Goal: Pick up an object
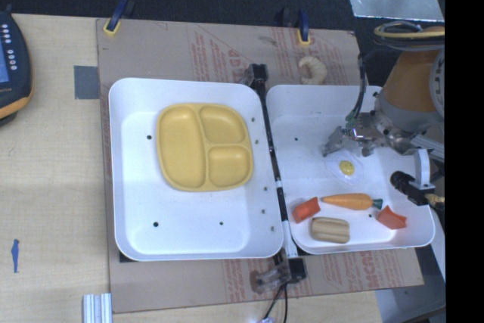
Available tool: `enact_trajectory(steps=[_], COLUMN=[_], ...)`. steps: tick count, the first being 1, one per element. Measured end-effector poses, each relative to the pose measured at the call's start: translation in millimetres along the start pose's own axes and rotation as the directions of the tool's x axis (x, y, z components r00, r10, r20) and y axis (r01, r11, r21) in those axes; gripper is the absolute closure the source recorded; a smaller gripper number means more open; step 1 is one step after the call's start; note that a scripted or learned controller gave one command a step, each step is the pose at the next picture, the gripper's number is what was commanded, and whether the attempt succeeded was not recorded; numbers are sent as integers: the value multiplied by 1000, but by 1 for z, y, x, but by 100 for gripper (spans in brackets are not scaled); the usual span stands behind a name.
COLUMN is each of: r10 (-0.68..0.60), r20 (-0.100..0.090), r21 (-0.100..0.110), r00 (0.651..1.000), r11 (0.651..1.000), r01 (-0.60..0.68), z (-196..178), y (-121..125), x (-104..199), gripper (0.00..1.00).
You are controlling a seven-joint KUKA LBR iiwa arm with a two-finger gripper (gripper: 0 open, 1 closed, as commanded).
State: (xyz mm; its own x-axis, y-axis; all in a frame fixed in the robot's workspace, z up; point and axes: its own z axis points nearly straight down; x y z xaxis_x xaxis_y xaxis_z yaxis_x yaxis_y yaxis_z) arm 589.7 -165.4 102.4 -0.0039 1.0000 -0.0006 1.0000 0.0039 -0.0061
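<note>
Yellow marks the nearest target: a small fried-egg toy lies on the floor of the right bin, just below the gripper. The gripper hangs low over that bin, its metal fingers spread apart with nothing between them.

From here the likeliest failure, as I judge it, is a miss on the egg. It is flat and sits close against the white floor, so the fingers may close above it or skid it aside rather than catch it. A descent slightly off line would do the same, since the egg lies toward the lower side of the gripper and not squarely under it.

The right bin also holds a carrot, a red wedge at its blunt end, a tan bread roll just below, and another red piece near the carrot's tip; these crowd the near edge, well clear of the gripper. The left bin holds a yellow divided plate. A pale curled object rests on the table beyond the right bin.
</note>
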Motion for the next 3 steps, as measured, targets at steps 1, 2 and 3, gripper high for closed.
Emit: enact_trajectory(steps=[1, 2, 3], r10=[2, -3, 2], r20=[-2, 1, -1], r21=[0, -7, -2], r00=[1000, 1000, 1000], r11=[1000, 1000, 1000], r01=[-2, 3, -2], z=[-29, 10, -32], y=[-37, 6, -29], x=[-35, 4, -33], gripper=[0, 0, 0])
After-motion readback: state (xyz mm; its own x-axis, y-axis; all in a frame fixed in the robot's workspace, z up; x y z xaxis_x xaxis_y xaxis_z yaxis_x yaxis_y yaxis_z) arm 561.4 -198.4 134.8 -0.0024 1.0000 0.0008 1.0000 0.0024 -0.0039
